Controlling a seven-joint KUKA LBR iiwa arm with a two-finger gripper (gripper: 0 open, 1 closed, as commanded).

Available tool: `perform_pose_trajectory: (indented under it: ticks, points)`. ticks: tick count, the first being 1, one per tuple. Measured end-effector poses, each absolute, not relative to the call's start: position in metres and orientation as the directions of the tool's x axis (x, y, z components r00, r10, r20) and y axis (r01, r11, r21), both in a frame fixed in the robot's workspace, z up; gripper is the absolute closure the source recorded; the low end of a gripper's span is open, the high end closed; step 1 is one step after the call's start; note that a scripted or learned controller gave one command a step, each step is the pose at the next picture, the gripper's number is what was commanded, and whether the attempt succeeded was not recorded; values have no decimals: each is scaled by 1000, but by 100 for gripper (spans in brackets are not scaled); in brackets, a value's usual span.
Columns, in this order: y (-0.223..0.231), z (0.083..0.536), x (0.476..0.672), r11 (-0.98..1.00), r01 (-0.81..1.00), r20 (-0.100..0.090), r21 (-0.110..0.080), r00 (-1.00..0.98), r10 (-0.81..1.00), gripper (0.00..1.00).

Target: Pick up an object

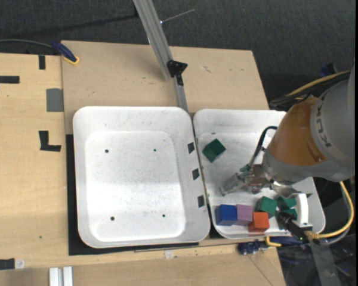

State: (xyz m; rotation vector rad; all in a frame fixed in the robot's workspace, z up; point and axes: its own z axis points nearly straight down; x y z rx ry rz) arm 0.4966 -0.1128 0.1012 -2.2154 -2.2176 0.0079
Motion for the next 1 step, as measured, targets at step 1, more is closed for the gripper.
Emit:
perform_pose_trajectory:
  ticks: [1]
  points:
    - [-112, 114, 498, 2, 1000, 2, -5, -2, 1000, 100]
